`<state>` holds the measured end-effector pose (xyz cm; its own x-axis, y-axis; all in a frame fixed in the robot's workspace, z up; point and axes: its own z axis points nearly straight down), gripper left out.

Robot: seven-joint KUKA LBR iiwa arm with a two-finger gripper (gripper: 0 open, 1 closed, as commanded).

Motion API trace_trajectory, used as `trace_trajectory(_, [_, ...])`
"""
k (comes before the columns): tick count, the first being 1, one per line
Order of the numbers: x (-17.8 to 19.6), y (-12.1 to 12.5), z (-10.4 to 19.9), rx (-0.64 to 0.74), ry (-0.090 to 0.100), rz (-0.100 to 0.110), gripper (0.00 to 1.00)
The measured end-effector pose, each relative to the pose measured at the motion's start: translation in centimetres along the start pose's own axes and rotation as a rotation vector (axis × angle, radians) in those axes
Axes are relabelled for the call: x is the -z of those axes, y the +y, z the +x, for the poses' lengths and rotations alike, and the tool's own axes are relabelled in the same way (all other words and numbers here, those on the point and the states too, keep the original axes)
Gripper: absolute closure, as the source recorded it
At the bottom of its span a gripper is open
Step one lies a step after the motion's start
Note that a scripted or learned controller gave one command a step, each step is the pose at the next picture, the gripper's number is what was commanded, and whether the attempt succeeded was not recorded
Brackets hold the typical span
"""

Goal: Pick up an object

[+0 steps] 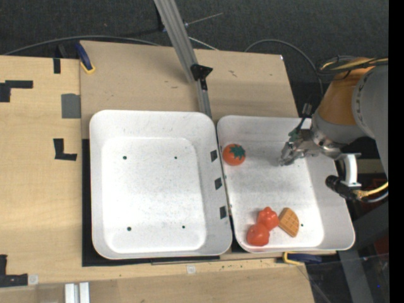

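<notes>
Honestly, from the overhead camera the end effector [291,153] sits low over the right bin [328,229], just right of the tomato-looking toy [234,154], nothing between its fingers, and I can't tell if they're apart. I'd slide it left over the tomato and drop straight down. The red pepper [261,226] and waffle [289,221] sit well below the tomato, crowded together.

Arm [372,106] at 3 o'clock of view: bulky grey rounded casing, broad orange band [338,103] just above wrist. Wrist section pale grey metal, narrowing toward gripper [291,153]. Gripper small, metallic grey, dark detail on top. White bracket-like part [348,169] at arm's 6 o'clock side, black fitting beside it, thin yellow cable [372,194] trailing toward 3 o'clock.
</notes>
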<state>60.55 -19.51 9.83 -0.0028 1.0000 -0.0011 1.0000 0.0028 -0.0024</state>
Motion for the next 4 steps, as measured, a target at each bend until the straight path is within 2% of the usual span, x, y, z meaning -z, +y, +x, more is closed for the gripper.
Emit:
trace_trajectory(1, [4.4, -0.5, 0.1, -0.002, 0.000, -0.005, 1.00])
trace_trajectory(2, [10.3, -0.9, -0.5, -0.003, -0.001, -0.007, 1.00])
trace_trajectory(3, [15.1, -1.0, 0.3, 0.000, 0.000, -0.007, 1.00])
trace_trajectory(4, [14.9, 0.3, 5.0, 0.003, 0.002, -0.002, 1.00])
